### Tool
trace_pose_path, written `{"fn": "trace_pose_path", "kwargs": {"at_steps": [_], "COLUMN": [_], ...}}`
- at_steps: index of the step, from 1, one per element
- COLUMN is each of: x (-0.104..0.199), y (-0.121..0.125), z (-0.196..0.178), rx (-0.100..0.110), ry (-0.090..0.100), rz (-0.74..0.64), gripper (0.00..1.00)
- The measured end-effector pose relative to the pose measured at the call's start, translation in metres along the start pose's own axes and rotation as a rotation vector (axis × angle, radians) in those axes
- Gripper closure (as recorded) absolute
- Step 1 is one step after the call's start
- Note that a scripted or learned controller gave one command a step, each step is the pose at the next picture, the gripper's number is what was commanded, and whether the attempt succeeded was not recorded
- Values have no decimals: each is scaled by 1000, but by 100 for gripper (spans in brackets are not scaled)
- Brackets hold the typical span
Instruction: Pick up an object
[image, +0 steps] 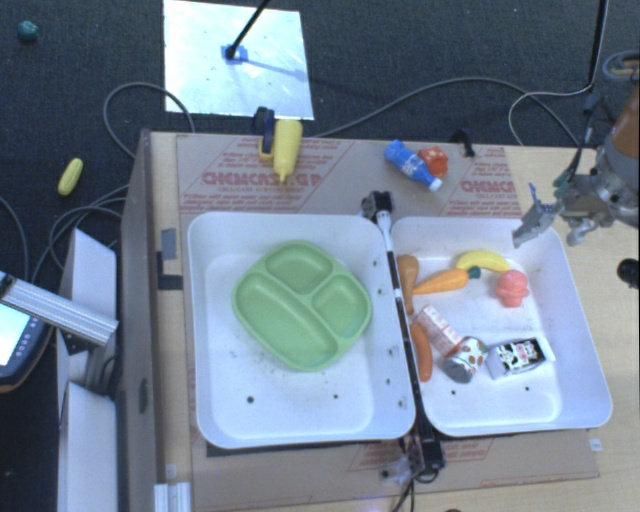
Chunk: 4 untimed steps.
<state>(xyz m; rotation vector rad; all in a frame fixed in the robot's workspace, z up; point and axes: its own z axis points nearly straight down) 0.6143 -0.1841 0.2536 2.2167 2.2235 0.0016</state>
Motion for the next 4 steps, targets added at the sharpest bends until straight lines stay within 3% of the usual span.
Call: {"fn": "trace_pose_path", "kwargs": {"at_steps": [1,2,3,4], "x": [-16,77,26,27], "y": [-22,-16,21,20], "z": [112,145,169,160], "rx": [3,1,0,6], "ry": [1,1,0,0], "rz": [2,-1,2,-2], "gripper": [0,0,0,100]}}
